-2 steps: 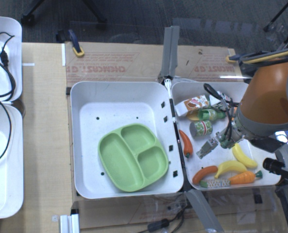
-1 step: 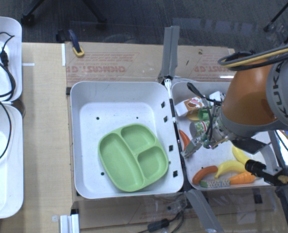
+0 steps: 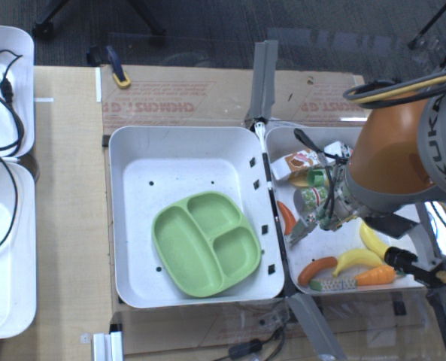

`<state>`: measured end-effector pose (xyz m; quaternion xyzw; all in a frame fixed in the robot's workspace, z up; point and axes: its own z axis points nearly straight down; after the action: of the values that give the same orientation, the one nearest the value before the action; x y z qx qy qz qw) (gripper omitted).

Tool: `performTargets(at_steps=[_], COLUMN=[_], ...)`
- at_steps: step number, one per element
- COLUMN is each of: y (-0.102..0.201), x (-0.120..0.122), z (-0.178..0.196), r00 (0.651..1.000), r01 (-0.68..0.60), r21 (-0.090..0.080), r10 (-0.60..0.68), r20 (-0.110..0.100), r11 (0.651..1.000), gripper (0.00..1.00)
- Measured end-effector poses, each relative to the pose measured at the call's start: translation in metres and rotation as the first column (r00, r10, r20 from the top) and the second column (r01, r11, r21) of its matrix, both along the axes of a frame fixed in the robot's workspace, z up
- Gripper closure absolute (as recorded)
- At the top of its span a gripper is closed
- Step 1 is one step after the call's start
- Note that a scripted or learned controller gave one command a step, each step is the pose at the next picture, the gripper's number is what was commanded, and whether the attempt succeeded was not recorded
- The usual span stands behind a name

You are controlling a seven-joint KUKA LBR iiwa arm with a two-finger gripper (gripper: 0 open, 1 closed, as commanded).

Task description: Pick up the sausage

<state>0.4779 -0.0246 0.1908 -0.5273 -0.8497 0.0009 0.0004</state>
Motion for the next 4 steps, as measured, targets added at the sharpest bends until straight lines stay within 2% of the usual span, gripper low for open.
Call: performTargets(at_steps=[2,3,4], y=[-0.022,0.005,-0.024], x=[0.0,0.0,0.0], z=[0.0,0.0,0.0], r00=[0.998,1.0,0.999], r01=[-0.069,-0.012,-0.035], r21=[0.0,0.001,0.0], r10=[0.069,0.012,0.035], r20=[-0.001,0.001,0.0], r11=[0.998,1.0,0.999], gripper=[0.0,0.0,0.0])
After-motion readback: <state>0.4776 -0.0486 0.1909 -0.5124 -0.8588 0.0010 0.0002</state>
